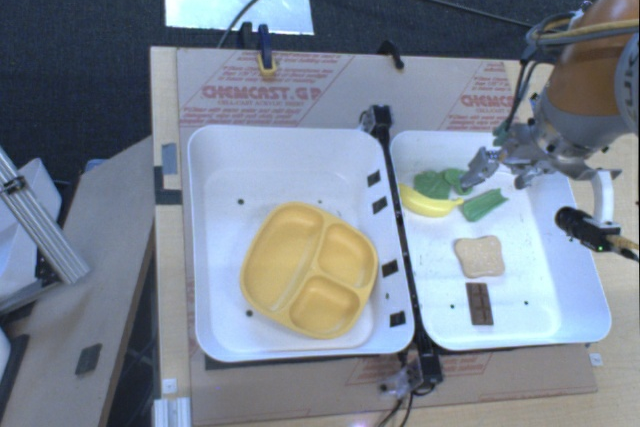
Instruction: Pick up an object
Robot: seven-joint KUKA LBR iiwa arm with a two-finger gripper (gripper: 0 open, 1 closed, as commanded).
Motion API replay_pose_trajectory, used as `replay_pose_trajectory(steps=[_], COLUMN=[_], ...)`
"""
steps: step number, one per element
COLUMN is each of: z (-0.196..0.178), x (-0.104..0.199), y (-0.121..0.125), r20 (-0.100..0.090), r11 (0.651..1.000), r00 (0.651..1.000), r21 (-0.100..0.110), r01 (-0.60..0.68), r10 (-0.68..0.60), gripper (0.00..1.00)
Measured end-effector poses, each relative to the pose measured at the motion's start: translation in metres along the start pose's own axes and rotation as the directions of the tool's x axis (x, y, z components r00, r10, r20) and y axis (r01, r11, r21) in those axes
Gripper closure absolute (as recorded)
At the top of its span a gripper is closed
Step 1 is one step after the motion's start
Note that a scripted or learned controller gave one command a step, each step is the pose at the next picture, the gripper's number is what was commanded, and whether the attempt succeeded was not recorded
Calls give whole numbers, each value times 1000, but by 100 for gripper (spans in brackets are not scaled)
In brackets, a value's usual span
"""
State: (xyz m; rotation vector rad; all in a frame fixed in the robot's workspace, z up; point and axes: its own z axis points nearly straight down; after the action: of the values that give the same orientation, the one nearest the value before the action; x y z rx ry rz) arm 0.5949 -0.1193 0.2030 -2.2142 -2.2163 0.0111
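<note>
Two green leafy pieces (462, 193) beside yellow banana (428, 203).

Yellow compartment tray (310, 268) in left white bin (225, 155), clamps (262, 50) on bench edge.

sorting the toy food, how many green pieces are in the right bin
2. One green piece lies just behind the yellow banana; the other green piece lies to its right, under the gripper. The arm may hide more.

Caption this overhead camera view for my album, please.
Robot gripper hovers over green pieces and a banana.
</note>
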Motion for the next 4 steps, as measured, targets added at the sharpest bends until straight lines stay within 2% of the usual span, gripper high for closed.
replay_pose_trajectory(steps=[1,3,4], z=[-7,80,113], x=[0,3,5], y=[3,11,16], r20=[2,1,-4], r11=[1000,1000,1000], r00=[1000,1000,1000], r21=[-12,-10,-18], r01=[2,3,2], r10=[-2,-3,-2], gripper=[0,0,0])
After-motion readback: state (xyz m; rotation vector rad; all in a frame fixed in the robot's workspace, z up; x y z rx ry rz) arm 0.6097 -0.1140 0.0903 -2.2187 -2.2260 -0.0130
